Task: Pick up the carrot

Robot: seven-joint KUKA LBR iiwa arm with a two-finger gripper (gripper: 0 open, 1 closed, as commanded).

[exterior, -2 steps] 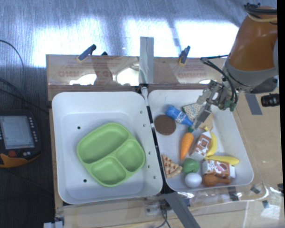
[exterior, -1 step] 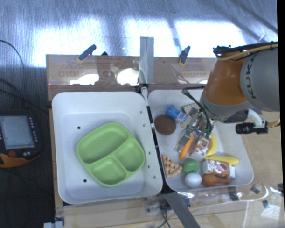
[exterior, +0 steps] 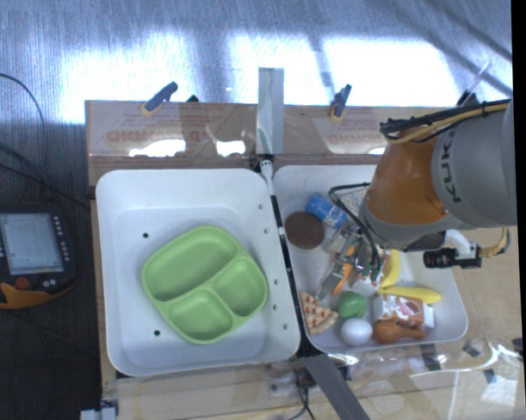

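While gripper (exterior: 347,264) hovers over 1 carrot (exterior: 333,282) — 2 bins (exterior: 116,201), 1 green plate (exterior: 205,284).

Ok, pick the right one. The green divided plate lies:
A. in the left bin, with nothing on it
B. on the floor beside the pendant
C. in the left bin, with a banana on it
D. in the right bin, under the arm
A: the green divided plate lies in the left bin, its compartments bare; the banana is in the right bin.

Toys are crowding the right bin (exterior: 292,247) (pizza slice (exterior: 317,312), white egg (exterior: 357,331), banana (exterior: 410,293) packed close), leaving little passage; the green plate (exterior: 205,284) is occupying the left bin's (exterior: 125,201) middle, its edges lying open.
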